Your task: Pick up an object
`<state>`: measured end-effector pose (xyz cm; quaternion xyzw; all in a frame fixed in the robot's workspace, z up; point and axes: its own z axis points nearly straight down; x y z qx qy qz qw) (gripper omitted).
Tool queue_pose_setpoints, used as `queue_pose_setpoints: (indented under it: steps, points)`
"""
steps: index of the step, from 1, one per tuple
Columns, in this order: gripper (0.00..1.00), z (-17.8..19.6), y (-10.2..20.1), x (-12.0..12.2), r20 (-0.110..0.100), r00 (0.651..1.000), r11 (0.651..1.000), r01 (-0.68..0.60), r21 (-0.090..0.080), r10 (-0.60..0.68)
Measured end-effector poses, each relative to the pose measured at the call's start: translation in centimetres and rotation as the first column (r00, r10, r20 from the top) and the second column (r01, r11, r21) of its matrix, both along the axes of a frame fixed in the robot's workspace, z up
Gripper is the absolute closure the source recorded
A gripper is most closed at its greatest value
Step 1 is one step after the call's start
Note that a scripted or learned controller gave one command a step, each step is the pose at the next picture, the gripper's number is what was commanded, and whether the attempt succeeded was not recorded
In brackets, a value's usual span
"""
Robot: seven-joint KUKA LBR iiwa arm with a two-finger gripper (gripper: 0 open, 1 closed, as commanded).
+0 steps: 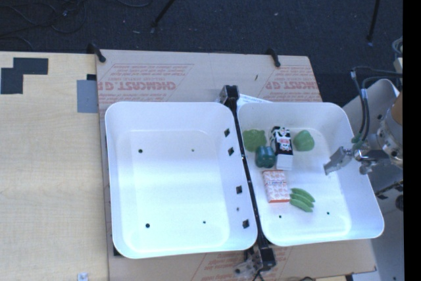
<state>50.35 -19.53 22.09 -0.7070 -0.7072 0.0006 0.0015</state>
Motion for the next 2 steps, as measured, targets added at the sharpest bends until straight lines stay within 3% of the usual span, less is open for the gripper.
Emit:
queue_pose_setpoints:
  steps: [1,2]
  points:
    - [0.00,-12.4,2.2,0.8,-0.007,1.000,1.000,-0.002,0.003,0.002]
    - [0.00,-13.3,7.0,5.2,0.003,1.000,1.000,-0.004,-0.006,0.004]
